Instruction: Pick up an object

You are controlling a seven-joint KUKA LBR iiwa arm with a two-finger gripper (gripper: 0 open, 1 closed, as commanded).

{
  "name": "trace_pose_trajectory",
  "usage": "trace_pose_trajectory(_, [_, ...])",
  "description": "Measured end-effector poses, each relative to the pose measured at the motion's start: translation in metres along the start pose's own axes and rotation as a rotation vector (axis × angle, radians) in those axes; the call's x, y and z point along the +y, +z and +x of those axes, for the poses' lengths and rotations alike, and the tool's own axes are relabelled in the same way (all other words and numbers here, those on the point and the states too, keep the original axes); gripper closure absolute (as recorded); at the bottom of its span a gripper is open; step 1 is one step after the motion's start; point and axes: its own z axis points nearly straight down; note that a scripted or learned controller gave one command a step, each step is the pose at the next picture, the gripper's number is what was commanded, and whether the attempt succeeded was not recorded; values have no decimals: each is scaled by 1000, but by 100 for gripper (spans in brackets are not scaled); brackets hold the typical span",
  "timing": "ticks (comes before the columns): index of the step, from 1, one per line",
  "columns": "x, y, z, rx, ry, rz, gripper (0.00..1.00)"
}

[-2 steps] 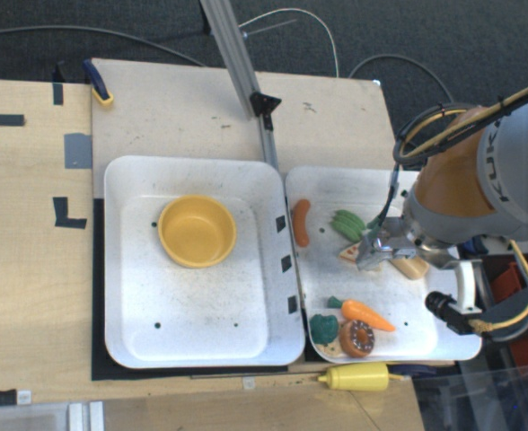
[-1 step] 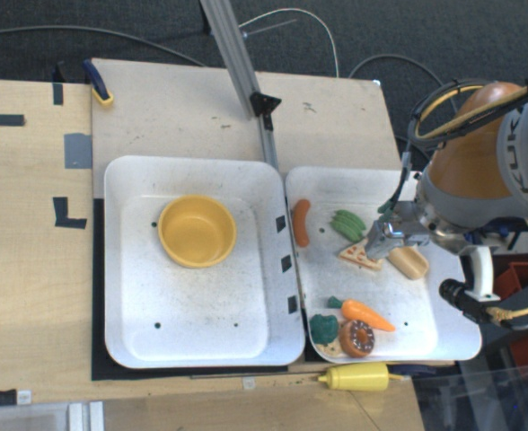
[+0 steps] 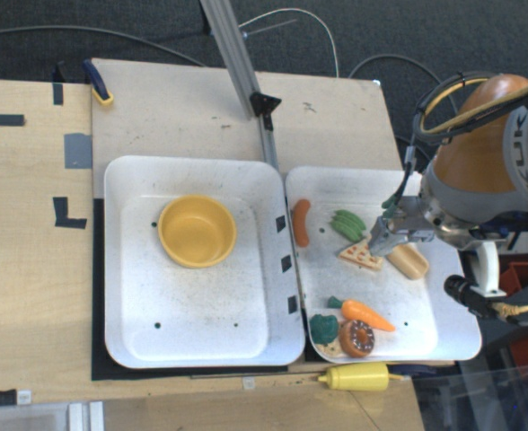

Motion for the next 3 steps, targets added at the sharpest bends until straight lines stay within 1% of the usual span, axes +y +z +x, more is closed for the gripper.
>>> trace_pose_trajectory(2, [-19, 13, 114, 2, -6, 4, 100])
trace_pose_trajectory(3, [-12, 5, 160, 1, -6, 2, 100])
